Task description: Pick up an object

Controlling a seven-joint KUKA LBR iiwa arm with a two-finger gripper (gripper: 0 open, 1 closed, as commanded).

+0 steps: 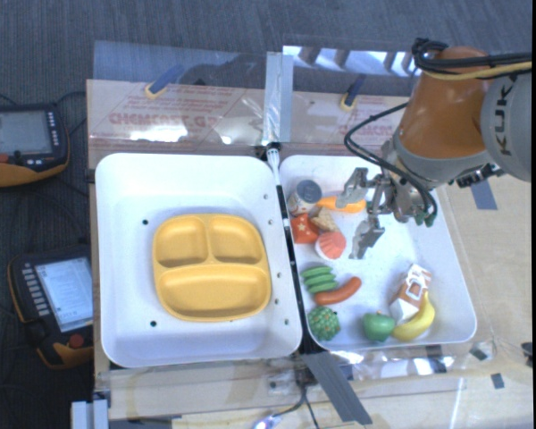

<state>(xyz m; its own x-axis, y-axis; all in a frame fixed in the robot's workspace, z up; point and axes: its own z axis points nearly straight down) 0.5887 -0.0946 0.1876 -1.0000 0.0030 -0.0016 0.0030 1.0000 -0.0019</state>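
A yellow tray (212,266) is sitting in the left bin (125,239). In the right bin (456,284), the hand (362,213) is hovering, fingers apart, over crowded toy food (330,244); neighbours are likely blocking a clean pinch.

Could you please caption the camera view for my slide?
End effector hovers open above toy food in the right bin.

Two white bins (116,266), one yellow tray (212,266), one banana (417,321).
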